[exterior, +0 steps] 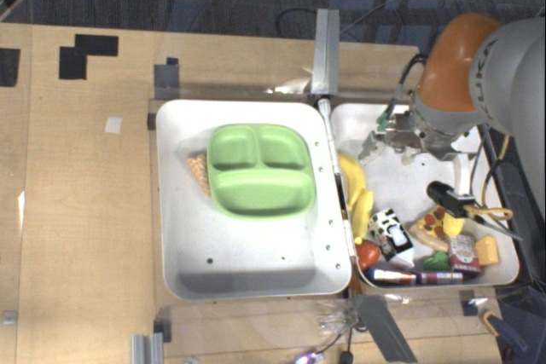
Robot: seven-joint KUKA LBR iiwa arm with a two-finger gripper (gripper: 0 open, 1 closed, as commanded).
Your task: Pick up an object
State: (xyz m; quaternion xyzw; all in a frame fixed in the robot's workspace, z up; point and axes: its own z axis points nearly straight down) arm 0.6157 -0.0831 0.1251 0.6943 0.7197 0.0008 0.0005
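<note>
**Arm poised over the right bin, nothing picked yet**

Here we go: the gripper (388, 136) hangs over the far end of the right bin (358, 122), above bare white floor. Whether it is open or closed I cannot tell from this angle; nothing shows in its grasp.

Taking that right bin as the landmark, the candidates are crowded toward its near end. Two bananas (354, 187) lie along its left wall, a black-and-white toy (391, 230) sits just near of them, a red tomato-like piece (368, 254) is tucked in the near-left corner, and markers (418, 276) run along the near wall. More small toys pile up in its near-right corner, including a yellow block (486, 250). Left of the bin, the other bin (247, 281) carries a green divided plate (258, 169) with a tan, cracker-like piece (199, 174) touching its left edge.

My read: this is the approach step, no object chosen or lifted. The bananas look the nearest target. The next move calls for shifting the gripper toward the near side, lining up across a banana, then descending without catching the wall beside it.
</note>
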